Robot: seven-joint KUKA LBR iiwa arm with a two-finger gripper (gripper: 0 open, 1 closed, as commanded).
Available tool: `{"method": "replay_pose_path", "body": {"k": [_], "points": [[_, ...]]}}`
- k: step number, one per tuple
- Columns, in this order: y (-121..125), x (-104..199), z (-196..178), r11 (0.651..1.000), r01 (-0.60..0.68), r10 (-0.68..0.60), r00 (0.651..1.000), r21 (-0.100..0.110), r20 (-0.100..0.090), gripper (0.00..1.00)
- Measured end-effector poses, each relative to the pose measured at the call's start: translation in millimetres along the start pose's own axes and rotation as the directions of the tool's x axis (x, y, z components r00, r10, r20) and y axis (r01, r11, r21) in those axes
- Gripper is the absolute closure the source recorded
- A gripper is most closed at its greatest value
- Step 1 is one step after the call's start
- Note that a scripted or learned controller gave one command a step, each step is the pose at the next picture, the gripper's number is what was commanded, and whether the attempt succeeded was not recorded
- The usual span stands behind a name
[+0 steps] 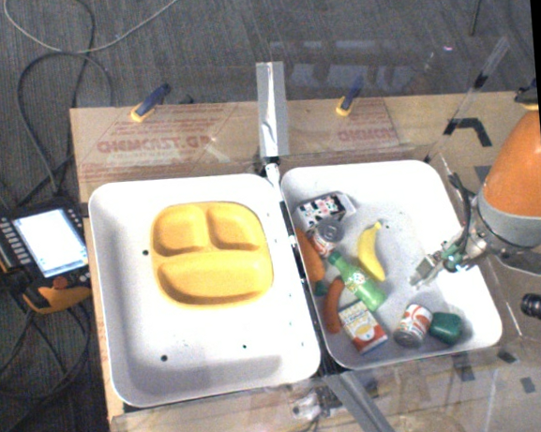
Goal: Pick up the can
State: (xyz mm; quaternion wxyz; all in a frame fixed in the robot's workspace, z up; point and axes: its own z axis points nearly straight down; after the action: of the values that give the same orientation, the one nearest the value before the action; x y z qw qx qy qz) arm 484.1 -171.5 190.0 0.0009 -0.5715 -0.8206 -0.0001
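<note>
Low in right bin [457, 194]: can [413, 324], red-white label, tipped over; claw [432, 267] state unclear.

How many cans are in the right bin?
2. One can lies near the front edge, beside a green object. Another lies at the left side, below a box. Others may be hidden.

Robotics lab: bench [95, 150] with two white bins [123, 364], teach pendant [42, 244], floor cables [40, 61].
</note>
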Motion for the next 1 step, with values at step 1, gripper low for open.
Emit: {"method": "replay_pose_path", "body": {"k": [1], "points": [[15.5, -46.8, 90.9, 0.996, -0.094, 0.094, 0.996, 0.001, 0.004, 1.00]]}}
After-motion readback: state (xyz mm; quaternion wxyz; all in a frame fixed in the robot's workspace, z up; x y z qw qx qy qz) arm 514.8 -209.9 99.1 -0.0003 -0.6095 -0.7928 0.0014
